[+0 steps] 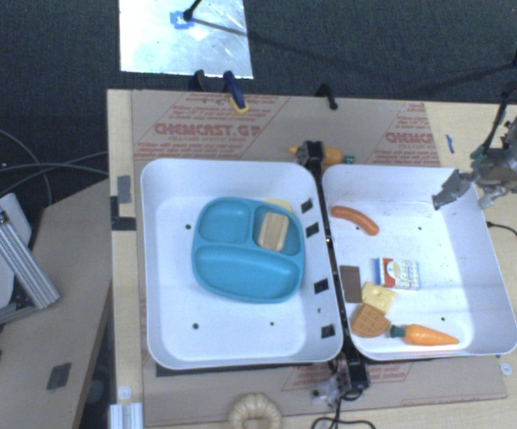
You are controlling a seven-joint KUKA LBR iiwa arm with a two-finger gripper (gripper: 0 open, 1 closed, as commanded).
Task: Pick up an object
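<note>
The right bin (473,266) holds several toy foods: an orange sausage (355,219), a small red and white carton (395,273), a brown bar (351,284), a yellow cheese wedge (377,297), a round waffle (369,322) and a carrot (427,334). My gripper (467,194) hangs over the bin's far right corner, above and to the right of the sausage. Its fingers are spread open with nothing between them.
The left bin (173,239) carries a blue divided plate (241,262) with a slice of bread (273,231) in one compartment and a yellow piece (280,205) at its far rim. Black clips line the wall between the bins. A cable runs at the right edge.
</note>
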